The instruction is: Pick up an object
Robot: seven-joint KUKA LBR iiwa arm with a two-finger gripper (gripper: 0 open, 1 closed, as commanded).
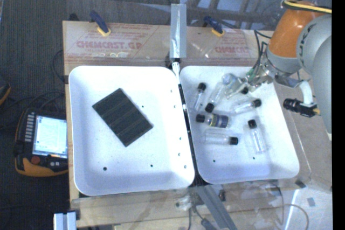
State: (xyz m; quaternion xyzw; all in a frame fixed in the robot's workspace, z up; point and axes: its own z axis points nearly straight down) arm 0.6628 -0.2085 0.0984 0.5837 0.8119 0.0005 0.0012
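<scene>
Over right bin [285, 167], hand [249, 81] seemingly among clear vials [220, 137]

Two white bins [81, 132]; one dark ribbed pad [122, 117]; about seven clear vials [221, 139] (some overlapping).

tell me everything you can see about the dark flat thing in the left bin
The dark panel is a flat, thin rectangle, charcoal to black, with faint parallel ridges running along its surface. It looks like ribbed rubber or plastic, though the material is hard to confirm. It lies flat on the floor of the left bin, turned at a diagonal to the bin's sides, roughly in the middle. Nothing else touches it; the gripper is over the right bin.
</scene>
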